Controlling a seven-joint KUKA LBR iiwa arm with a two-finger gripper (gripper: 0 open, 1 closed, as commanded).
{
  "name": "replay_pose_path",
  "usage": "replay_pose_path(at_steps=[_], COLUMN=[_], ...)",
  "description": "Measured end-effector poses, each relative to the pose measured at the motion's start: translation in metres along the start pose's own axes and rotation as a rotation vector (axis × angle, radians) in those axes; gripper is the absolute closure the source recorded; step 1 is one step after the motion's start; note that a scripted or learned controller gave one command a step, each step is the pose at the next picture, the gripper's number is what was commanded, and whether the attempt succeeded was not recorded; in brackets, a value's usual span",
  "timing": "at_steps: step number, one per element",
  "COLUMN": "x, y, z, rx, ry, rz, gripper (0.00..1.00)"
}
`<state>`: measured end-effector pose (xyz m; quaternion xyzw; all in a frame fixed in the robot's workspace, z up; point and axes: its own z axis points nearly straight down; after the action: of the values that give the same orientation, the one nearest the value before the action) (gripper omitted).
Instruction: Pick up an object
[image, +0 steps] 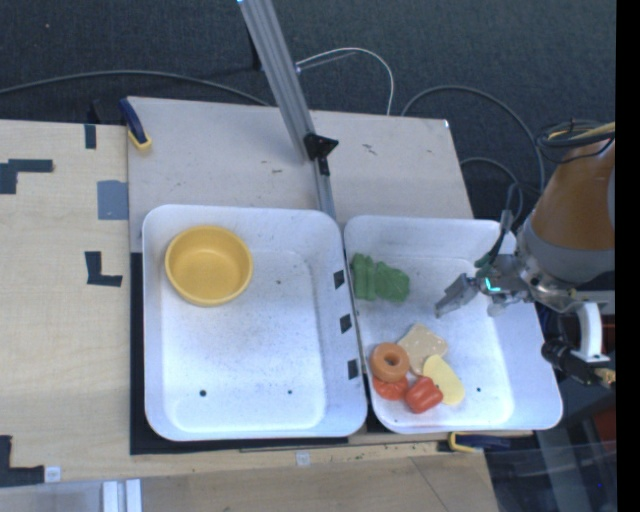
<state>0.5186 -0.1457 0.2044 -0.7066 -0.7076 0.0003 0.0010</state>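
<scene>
Right bin (530, 405): green toy (379, 279) near claw (455, 297) (apart).

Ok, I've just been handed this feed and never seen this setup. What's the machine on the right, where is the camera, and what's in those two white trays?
There is one camera, fixed above the bench and looking down at a slant. The grey and orange shape at the right is a robot arm; its hand hangs over the right bin, with nothing visibly between its fingers. That bin holds a green toy near the top, and lower down a cluster: a tan slice, an orange ring, a red piece and a yellow piece. The left bin holds a yellow bowl. I cannot tell whether the hand is open or shut.
</scene>
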Motion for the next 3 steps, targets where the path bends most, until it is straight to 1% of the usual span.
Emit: replay_pose_path(at_steps=[1, 2, 3], x=[0.004, 0.011, 0.010], y=[0.000, -0.010, -0.008], z=[0.044, 0.102, 0.110], rx=[0.005, 0.007, -0.004], ry=[0.000, 0.001, 0.000], rz=[0.000, 0.001, 0.001], gripper=[0.00, 0.00, 0.00])
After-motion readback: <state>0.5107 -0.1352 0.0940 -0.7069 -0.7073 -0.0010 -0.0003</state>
